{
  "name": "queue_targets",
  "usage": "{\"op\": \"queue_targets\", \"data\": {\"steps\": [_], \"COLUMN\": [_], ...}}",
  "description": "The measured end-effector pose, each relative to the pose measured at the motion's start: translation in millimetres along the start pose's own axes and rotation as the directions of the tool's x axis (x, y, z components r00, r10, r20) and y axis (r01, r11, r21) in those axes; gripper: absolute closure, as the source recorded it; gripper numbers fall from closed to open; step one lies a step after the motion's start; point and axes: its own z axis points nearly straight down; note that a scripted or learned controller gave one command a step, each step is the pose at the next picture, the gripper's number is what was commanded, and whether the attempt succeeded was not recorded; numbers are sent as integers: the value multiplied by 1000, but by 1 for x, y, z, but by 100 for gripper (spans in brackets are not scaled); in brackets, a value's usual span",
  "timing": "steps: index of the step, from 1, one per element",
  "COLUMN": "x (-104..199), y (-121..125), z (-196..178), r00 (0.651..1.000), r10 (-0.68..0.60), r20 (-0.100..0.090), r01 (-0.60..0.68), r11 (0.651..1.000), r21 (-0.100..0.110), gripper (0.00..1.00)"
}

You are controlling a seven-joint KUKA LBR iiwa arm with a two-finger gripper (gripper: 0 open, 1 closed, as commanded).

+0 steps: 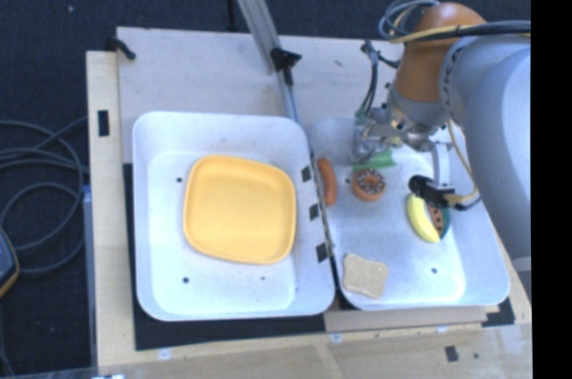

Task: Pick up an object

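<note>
My gripper (365,145) hangs over the far left part of the right bin (478,279). Just in front of it lies a round orange-brown item (367,184) with a green piece (382,160) at its far side. A reddish sausage (327,181) lies along the bin's left wall. To the right of the round item rests a yellow banana (423,221), and a slice of bread (365,275) sits near the front wall. I cannot see anything held in the gripper.
The left bin (156,279) holds a square yellow plate (239,209). A metal pole (255,2) slants up from between the bins at the back. The grey arm (487,127) covers the right bin's far right side.
</note>
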Motion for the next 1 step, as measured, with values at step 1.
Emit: {"op": "queue_targets", "data": {"steps": [1], "x": [9], "y": [4], "z": [-49], "r00": [1000], "r10": [-1], "r20": [-1], "r01": [1], "r11": [1000], "r21": [-1], "gripper": [100]}}
